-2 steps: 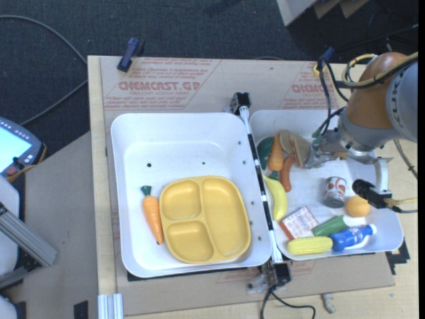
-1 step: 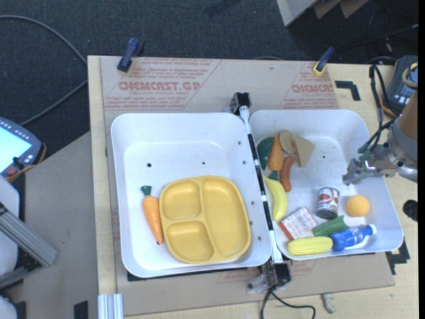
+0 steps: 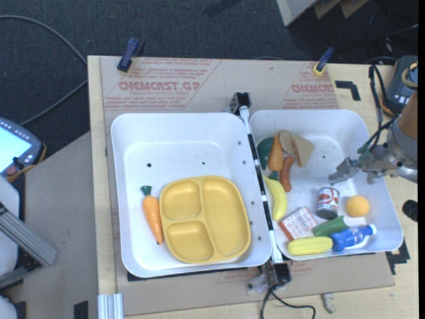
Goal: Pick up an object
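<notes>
Nearest the camera, along the front edge of the right bin [image 3: 392, 234], we see a yellow corn cob [image 3: 309, 246] lying flat, with a blue bottle [image 3: 350, 237] just beside it on the right and a green piece [image 3: 330, 226] touching both from behind. Just behind these lie a small red and white packet [image 3: 300, 222], a small can [image 3: 327, 203] and an orange ball [image 3: 358, 206], each near its neighbour. At the front of the left bin [image 3: 133, 145] we see a yellow divided plate [image 3: 199, 218] with three compartments, and a toy carrot [image 3: 152, 214] lies just beside its left rim, green top pointing away from us. Against the dividing wall of the right bin, a banana [image 3: 277, 197] lies lengthwise. Farther back in that bin we find a cluster: an orange-red sausage shape [image 3: 286, 169], a second orange piece [image 3: 275, 154], a dark green item [image 3: 265, 149] and tan bread-like slices [image 3: 295, 147], all touching or overlapping. Over the right bin's far right side, the gripper [image 3: 345, 171] reaches in from the right, above the can and the ball; we cannot tell whether it is spread or closed, and we see nothing between its tips. Beyond the bins, a blue clamp [image 3: 129, 54] and a yellow and blue clamp [image 3: 323, 61] sit on the brown board's [image 3: 199, 85] far edge.
</notes>
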Tool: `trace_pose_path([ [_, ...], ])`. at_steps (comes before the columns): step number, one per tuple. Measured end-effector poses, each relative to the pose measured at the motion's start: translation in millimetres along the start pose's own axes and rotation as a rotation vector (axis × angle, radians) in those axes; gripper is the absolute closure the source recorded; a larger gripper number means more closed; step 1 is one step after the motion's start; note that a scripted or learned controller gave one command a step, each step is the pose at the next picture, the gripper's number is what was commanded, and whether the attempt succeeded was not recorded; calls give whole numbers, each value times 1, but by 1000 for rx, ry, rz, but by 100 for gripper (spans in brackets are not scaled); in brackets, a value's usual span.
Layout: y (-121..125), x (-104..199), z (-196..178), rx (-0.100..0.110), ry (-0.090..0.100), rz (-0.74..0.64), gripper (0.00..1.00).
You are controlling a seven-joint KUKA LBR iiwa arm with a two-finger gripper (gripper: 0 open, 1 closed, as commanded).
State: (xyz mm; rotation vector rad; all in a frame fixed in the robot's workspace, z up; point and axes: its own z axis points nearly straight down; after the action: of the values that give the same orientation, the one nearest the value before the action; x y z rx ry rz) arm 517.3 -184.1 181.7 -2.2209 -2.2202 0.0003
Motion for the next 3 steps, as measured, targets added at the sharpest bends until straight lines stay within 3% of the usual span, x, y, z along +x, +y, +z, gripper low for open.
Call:
trace_pose_path([
  [2,-16,39,98,1,0,0,0],
  [3,-15,39,87,-2,0,1,100],
])
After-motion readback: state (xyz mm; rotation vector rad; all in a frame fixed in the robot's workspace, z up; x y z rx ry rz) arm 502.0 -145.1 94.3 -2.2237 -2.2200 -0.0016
